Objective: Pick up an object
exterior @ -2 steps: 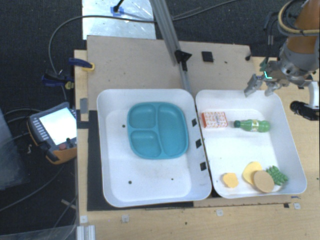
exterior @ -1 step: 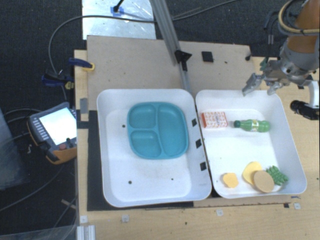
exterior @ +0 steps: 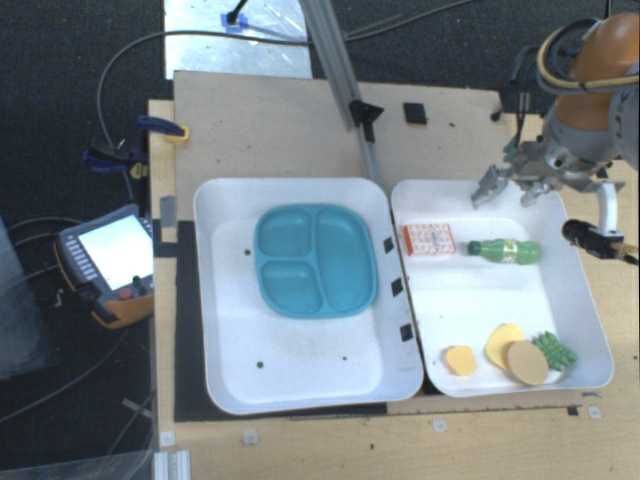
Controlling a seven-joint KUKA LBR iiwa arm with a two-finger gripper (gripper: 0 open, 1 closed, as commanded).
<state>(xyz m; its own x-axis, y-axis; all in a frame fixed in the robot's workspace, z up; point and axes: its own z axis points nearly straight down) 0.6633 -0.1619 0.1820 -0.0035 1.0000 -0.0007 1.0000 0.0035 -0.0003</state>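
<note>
Below, green bottle; jaws spread, empty.

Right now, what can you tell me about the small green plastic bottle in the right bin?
The small green plastic bottle lies on its side on the floor of the right white bin, in its upper half, long axis running left to right. A yellowish band wraps its middle, and its narrower end points left toward the red-patterned card, with a gap between them. Nothing touches it but the bin floor. The gripper hangs above and behind it, apart from it.

arm: cut off at right edge | red-patterned packet: print too small to read
</note>
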